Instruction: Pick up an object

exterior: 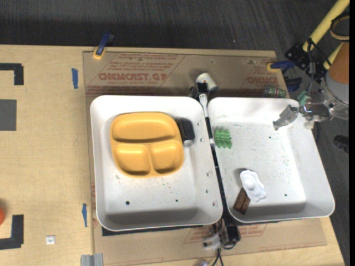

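Note:
The right bin (313, 165) holds a small green piece (222, 137) near its left wall. A white lump (252, 184) lies toward the front of that bin, with a brown block (242, 201) touching it on its near side. In the left bin (100, 165) lies a yellow divided tray (147, 143), and a black object (186, 131) rests against its right edge. My gripper (284, 118) hangs over the back right corner of the right bin, well apart from all the objects. Nothing is seen in it.
Both bins sit on a brown board (144, 71) fixed with blue clamps (101, 46). A small white and black fitting (204, 82) stands at the back between the bins. A yellow pole (333, 15) and cables crowd the far right behind the arm.

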Controlling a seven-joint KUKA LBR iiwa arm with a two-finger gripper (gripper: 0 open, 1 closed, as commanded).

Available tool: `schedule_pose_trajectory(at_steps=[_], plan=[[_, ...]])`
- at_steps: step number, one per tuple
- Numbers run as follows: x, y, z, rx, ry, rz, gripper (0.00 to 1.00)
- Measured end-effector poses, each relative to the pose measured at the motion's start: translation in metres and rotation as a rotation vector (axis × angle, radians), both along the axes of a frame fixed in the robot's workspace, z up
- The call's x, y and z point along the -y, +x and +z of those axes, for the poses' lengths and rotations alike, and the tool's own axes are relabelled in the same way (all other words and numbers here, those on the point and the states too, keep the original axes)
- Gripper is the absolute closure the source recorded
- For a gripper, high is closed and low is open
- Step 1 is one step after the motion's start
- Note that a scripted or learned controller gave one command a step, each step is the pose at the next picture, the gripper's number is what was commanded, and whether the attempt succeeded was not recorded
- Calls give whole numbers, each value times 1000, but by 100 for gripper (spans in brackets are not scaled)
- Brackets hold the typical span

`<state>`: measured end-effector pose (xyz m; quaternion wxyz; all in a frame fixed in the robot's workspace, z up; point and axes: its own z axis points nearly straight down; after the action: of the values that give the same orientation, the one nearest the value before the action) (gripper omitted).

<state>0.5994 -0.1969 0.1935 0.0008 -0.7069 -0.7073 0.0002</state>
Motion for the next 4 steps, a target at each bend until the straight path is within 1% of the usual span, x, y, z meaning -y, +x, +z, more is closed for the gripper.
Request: schedule_pose_trajectory(at_steps=[1,2,3,4], plan=[[-46,-54,-27,-1,1,163,0],[-96,-65,-79,0,1,452,0],[-96,-111,-100,-1,1,277,0],[-96,-120,-108,0,2,83,0]])
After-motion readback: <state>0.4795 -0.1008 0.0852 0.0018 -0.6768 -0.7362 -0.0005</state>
